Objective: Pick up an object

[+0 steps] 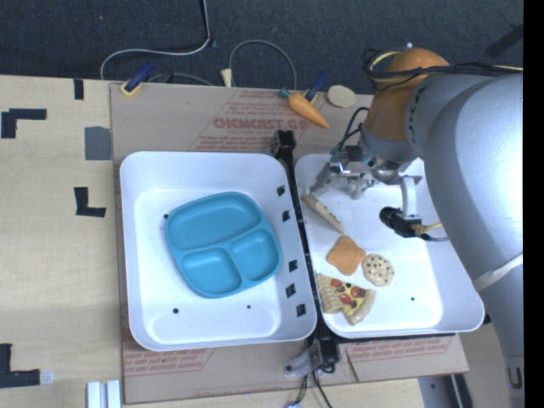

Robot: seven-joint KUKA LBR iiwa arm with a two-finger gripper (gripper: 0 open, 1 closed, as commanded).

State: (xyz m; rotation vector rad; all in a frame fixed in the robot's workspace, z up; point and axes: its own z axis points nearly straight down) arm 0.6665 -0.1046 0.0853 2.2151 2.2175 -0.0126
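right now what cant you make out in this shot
- Gripper: small and dark in the camera view; what it grips, if anything, is unclear.
- Right bin: the arm covers its upper right part.
- Pale strip by the divider: too small to identify.
- Carrot and pale round piece behind the bins: details too small.

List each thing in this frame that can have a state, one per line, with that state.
Blue three-compartment plastic plate: flat in the left white bin, nothing on it.
Tan wedge-shaped toy slice: lying at the right white bin's left wall.
Orange-brown toy bread piece: lying flat.
Round speckled toy cookie: lying flat.
Toy pizza slice: lying near the front wall.
Orange toy carrot: lying on the bench, outside both bins.
Gripper: low over the right bin's rear.
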